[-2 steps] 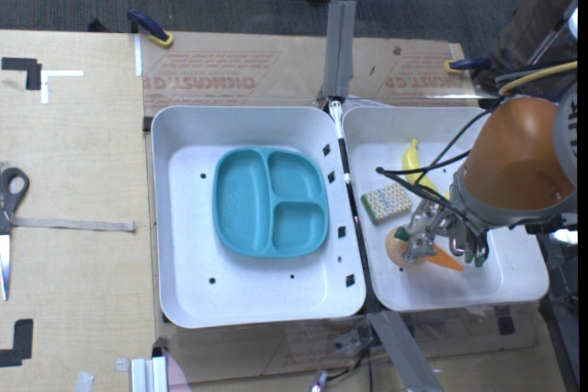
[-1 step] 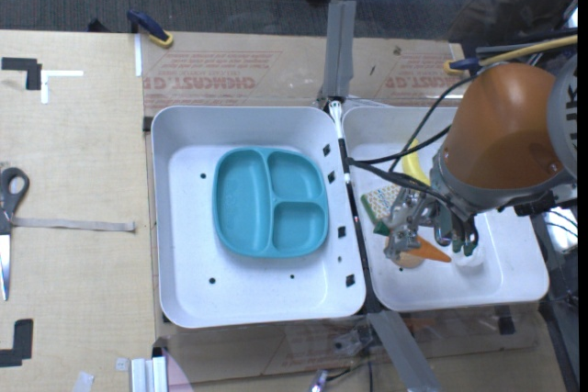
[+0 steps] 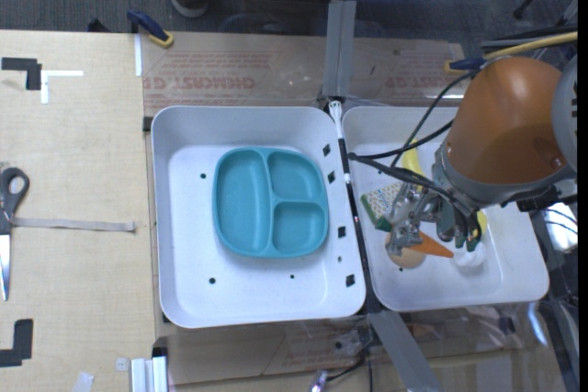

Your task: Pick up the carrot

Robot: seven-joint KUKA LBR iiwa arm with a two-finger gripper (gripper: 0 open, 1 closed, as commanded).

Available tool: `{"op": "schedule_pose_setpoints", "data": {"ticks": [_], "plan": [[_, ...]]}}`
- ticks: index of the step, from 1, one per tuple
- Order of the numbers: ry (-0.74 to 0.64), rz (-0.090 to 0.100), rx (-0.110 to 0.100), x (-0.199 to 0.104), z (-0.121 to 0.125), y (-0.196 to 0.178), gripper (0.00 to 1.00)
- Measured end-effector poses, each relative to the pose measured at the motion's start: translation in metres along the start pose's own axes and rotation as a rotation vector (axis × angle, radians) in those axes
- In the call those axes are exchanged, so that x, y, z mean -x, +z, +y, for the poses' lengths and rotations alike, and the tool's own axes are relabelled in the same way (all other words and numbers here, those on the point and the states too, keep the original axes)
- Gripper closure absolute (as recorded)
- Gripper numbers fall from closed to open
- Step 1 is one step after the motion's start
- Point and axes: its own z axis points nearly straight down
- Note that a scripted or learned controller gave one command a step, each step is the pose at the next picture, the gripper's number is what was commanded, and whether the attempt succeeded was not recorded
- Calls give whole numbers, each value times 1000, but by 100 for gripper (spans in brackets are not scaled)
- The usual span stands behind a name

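Note:
The carrot (image 3: 434, 245), a small orange wedge, lies low in the right bin (image 3: 514, 285) toward its front. My gripper (image 3: 405, 232) hangs over the bin just left of the carrot, close to its thick end. The wrist and cables cover part of the carrot, so contact cannot be judged. The arm's orange band (image 3: 510, 128) looms above the bin's right half.
Around the carrot lie a tan round piece (image 3: 406, 258), a white piece (image 3: 470, 260), a green item (image 3: 378, 209) and a yellow item (image 3: 411, 166). The left bin (image 3: 175, 225) holds a teal divided plate (image 3: 271, 201). Scissors (image 3: 9, 197) lie on the bench at far left.

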Motion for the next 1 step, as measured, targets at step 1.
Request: {"op": "schedule_pose_setpoints", "data": {"ticks": [1], "plan": [[-265,5,-1,3,-52,8,100]]}}
